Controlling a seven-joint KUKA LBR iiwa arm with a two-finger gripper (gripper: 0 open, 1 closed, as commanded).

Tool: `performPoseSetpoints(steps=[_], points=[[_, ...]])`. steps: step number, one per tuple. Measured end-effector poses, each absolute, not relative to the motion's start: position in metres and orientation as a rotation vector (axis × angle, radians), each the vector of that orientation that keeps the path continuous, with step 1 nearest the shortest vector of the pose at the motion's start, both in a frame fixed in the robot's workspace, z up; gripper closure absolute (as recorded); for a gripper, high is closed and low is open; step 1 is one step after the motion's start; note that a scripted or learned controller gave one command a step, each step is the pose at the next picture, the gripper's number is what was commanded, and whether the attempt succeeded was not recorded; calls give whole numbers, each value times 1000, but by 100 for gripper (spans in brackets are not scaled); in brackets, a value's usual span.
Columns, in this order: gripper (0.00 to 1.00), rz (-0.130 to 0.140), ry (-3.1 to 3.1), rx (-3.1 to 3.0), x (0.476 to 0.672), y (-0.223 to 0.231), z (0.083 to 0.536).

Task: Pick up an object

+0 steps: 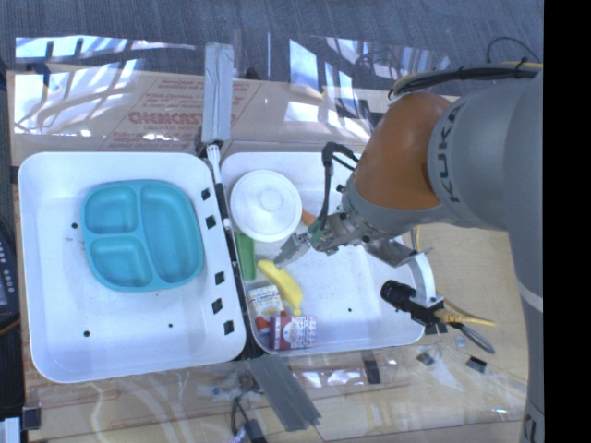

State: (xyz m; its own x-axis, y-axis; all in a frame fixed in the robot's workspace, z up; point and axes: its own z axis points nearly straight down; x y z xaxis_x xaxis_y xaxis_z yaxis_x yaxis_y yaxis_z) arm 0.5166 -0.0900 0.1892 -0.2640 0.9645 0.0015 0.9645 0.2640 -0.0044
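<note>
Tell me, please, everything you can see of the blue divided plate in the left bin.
The blue divided plate is a light blue, plastic-looking tray with rounded corners and three compartments: two smaller ones on its left, one long one on its right. It lies flat, slightly turned, on the floor of the left bin, with nothing in it or touching it.

Single fixed camera above the tabletop (83,127), looking down at a slant; both white bins (37,275) in frame at moderate range; arm (462,155) entering from right of bins.
</note>
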Motion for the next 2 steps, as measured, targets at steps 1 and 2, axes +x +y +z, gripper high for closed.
performPoseSetpoints(steps=[1,2], points=[[0,2,-2590,-1771,525,-104,89],[100,6,-2591,-1763,526,-104,96]])
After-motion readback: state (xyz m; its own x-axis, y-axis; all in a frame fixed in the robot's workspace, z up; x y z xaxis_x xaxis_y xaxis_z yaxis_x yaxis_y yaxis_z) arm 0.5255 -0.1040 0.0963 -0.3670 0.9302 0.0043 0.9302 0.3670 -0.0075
